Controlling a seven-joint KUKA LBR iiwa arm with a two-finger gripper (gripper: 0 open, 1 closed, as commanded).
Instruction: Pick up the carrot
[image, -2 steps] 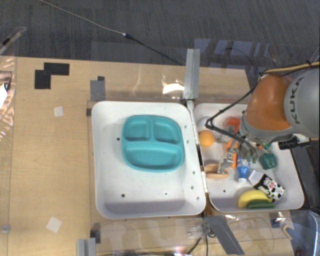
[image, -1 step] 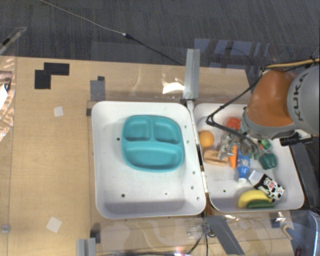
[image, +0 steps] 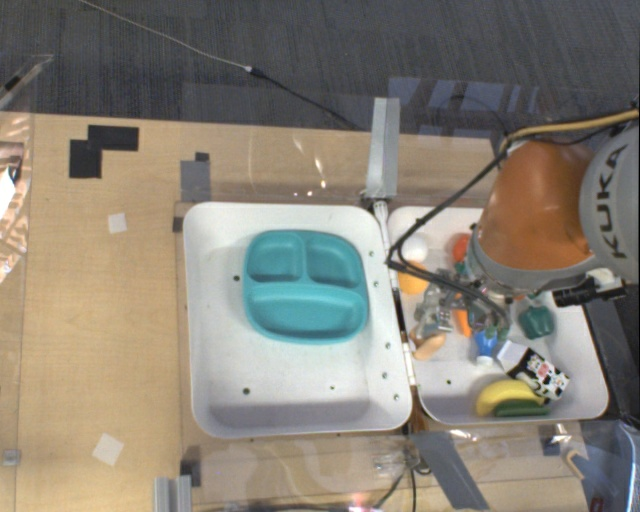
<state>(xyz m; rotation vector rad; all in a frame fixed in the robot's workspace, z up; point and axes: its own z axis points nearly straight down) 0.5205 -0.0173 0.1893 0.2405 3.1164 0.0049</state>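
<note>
Lowest in my view, a yellow banana (image: 497, 393) with a green piece (image: 520, 407) against it lies at the near edge of the right bin (image: 590, 395). Above it, the jaws (image: 437, 318) hang over that bin's left half; from here I cannot tell whether they stand apart or together, since cables and metal clutter the tip. An orange piece that I take for the carrot (image: 463, 321) sits just beside the jaws, on their right, upright and partly hidden. Near it lie a blue item (image: 485, 347), a tan piece (image: 429, 346), a teal block (image: 537, 321) and a black-and-white cow-patterned toy (image: 543, 376). The arm's orange band (image: 530, 205) covers the bin's far side. In the left bin (image: 215, 390) rests a teal divided plate (image: 304, 284). Both bins sit on the wooden bench (image: 90, 330).
</note>
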